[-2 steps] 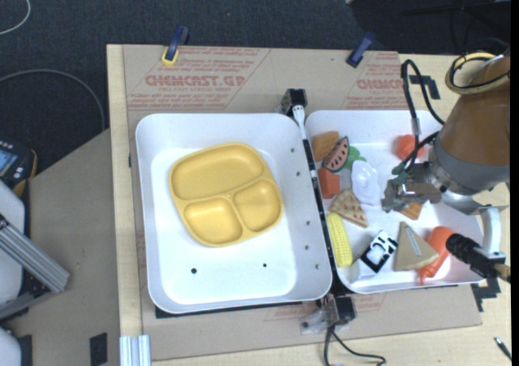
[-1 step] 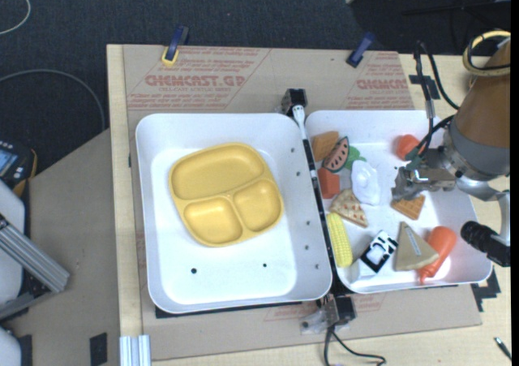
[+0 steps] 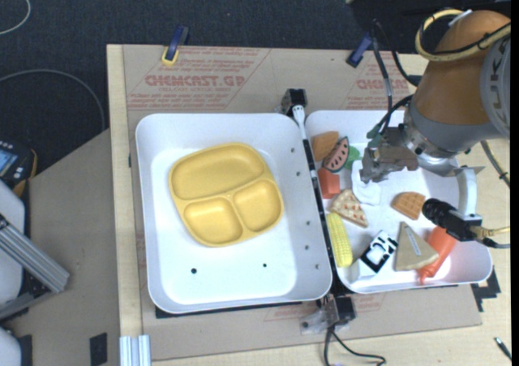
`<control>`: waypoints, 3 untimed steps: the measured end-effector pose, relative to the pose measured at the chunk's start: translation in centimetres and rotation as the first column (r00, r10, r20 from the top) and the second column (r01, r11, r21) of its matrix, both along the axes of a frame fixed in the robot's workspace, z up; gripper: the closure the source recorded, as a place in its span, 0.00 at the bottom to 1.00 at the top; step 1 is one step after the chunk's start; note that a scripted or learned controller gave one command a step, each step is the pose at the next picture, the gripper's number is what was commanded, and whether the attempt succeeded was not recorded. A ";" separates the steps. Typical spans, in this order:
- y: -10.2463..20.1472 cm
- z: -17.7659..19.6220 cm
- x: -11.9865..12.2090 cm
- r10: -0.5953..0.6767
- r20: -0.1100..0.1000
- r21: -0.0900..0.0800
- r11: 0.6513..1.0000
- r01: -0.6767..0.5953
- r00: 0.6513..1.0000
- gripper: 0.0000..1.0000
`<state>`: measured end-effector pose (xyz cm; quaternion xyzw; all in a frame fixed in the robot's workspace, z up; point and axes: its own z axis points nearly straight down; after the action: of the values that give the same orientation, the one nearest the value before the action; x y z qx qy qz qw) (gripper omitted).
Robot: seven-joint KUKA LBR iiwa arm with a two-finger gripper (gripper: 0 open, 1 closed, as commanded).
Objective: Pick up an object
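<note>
Nothing's lifted yet: the gripper [image 3: 375, 168] hangs low in the right bin [image 3: 478, 269], grip state I can't tell, pizza slice [image 3: 350, 208] just below-left.

A robotics lab: white bins [image 3: 154, 194] on a clamped board [image 3: 243, 72], trailing cables [image 3: 16, 7].

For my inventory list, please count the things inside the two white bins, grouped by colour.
Yellow: 2, the yellow three-compartment plastic plate and the yellow toy corn cob
Orange or red: 5
Tan or beige: 2
Black and white: 1
Total: 10, though the gripper may hide more.
</note>
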<state>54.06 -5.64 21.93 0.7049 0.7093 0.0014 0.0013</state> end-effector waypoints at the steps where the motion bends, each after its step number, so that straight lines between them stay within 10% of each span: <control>1: 3.7 0.3 2.7 -0.001 0.000 0.000 1.000 0.001 1.000 1.00; 3: 9.7 1.6 9.5 -0.003 0.002 0.000 1.000 0.003 1.000 1.00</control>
<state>63.60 4.09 23.52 0.7058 0.7084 0.0022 0.0021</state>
